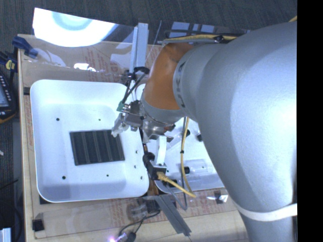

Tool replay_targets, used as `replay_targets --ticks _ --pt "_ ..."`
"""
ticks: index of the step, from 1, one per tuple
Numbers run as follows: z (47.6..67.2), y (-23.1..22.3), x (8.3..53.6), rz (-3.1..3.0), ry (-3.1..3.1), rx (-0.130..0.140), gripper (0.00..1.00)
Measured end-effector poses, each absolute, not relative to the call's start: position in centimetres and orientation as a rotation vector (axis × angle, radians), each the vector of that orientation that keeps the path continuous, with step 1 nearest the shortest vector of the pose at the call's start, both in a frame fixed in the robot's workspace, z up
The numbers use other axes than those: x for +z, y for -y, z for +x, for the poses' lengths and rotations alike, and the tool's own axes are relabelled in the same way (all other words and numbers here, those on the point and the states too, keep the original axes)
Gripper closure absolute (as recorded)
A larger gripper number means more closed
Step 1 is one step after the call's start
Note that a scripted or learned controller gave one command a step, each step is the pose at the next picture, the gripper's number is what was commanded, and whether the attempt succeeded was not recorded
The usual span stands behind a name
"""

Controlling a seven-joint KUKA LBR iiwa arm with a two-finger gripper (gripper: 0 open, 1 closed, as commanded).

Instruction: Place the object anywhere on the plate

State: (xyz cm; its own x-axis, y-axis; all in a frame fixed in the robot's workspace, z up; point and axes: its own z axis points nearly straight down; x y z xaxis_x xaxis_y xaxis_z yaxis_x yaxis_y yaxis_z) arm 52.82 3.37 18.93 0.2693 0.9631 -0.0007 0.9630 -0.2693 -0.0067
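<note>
grey and broad, my arm [242,110] came in from the right and covered most of the right bin [204,178]. the orange band [162,82] sat above the wrist, over the seam between the two bins.

my fingers [117,128] were low over the right edge of the left bin [43,135], just beside the upper right corner of the dark grate [96,146] on that bin's floor. whether they were apart or together i could not tell. the wrist hardware and its wires crowded them, and i could make out nothing clamped between them.

the grate lay flat near the middle of the left bin, with white floor around it and a few small dark dots near its corners.

a yellow cable [174,184] ran down from the wrist and curled over the near edge of the right bin. beside it a pale curved rim [157,187] showed from under my arm. it could have been the plate, but i could not tell. where the object was i could not tell either, since my arm hid most of that bin.

the wooden counter [75,216] carried both bins. a blue clamp [22,44] sat at its far left corner.
</note>
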Motion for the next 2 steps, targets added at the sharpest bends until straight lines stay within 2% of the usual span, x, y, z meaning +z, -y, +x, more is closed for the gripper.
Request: replay_targets --ticks 1,2 --pt "47.7 -10.5 18.3 -2.553 1.823 0.013 1.0" --pt "47.5 -22.0 26.5 -2.571 1.801 0.007 1.0"
